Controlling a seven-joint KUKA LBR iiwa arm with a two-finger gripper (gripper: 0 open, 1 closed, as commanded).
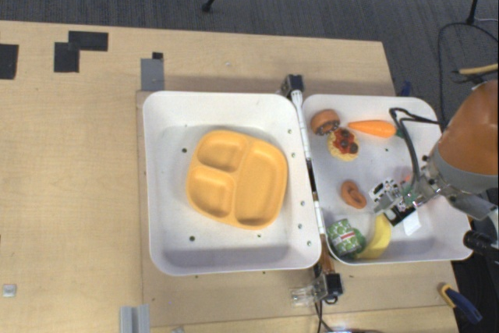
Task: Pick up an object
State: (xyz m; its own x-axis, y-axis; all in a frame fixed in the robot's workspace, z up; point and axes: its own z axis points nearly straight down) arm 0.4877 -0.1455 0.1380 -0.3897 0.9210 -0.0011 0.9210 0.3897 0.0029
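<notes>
The right bin holds several toy foods: a carrot at the back, a small burger at the back left, a pizza slice just in front of it, a brown donut-like piece in the middle, a green can and a yellow banana at the front. My gripper reaches in from the right and hovers low over the bin, just above the banana and to the right of the brown piece. I see nothing between its fingers.
The left bin holds a yellow divided tray. A metal divider runs between the two bins. The arm's orange band and a black cable hang over the right bin's right side.
</notes>
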